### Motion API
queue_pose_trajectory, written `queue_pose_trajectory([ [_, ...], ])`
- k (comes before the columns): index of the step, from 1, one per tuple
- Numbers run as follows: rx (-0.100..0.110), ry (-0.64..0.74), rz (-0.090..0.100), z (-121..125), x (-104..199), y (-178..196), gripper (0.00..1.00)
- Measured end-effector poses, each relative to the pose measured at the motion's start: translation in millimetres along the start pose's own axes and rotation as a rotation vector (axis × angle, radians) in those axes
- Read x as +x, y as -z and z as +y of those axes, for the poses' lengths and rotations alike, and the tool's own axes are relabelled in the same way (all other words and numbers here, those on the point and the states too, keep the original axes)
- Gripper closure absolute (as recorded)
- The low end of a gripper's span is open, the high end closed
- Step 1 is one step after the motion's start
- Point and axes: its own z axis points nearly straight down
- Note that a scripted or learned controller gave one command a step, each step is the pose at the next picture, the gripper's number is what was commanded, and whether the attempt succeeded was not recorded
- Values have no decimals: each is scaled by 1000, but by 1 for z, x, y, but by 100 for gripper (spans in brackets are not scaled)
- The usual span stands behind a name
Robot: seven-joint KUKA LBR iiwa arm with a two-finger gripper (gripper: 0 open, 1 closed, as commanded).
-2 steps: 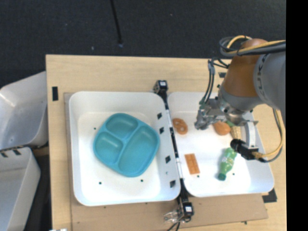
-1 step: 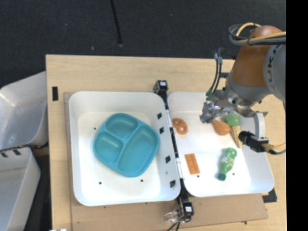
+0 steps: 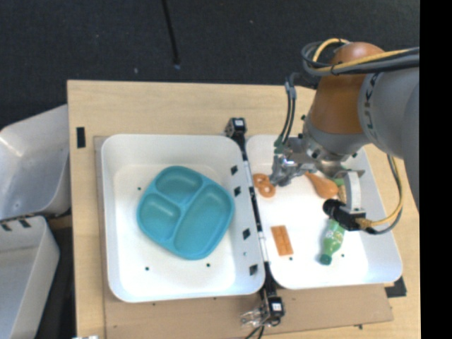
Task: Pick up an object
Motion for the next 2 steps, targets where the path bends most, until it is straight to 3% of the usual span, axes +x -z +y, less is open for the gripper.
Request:
queue_pose_trajectory([
  [1,-3,2,1,-6,49,20,100],
  [2,0,2,1,-17,104,15,100],
])
